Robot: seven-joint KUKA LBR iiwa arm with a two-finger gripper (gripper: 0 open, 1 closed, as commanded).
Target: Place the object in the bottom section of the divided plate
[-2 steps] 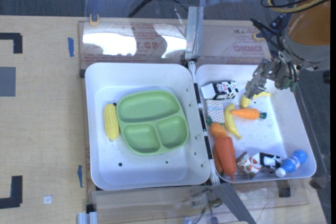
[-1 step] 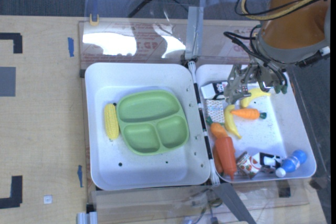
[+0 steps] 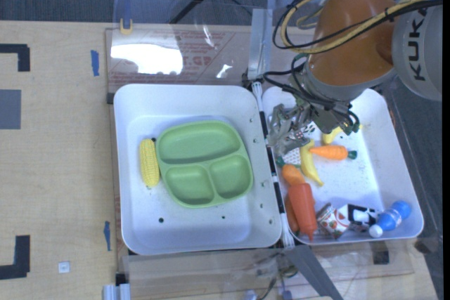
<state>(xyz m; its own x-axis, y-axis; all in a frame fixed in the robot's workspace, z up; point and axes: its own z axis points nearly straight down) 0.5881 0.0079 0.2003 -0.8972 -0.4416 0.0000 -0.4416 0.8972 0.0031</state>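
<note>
The arm's gripper (image 3: 292,128) hangs low over the upper left of the right bin (image 3: 394,151); from here I cannot tell its state, nor anything caught in it. Just at its four o'clock lie a small carrot (image 3: 330,152) and a yellow banana (image 3: 310,164), touching each other. Further down, at six o'clock, a big orange-red sausage-like piece (image 3: 303,209) rests along the bin's left wall, with a small printed carton (image 3: 332,219), a black-and-white toy (image 3: 358,215) and a blue-capped bottle (image 3: 391,217) strung out toward the bottom right corner. In the left bin (image 3: 140,221) sits the green divided plate (image 3: 204,164), its compartments bare, with a corn cob (image 3: 148,161) just beside it at nine o'clock.
</note>
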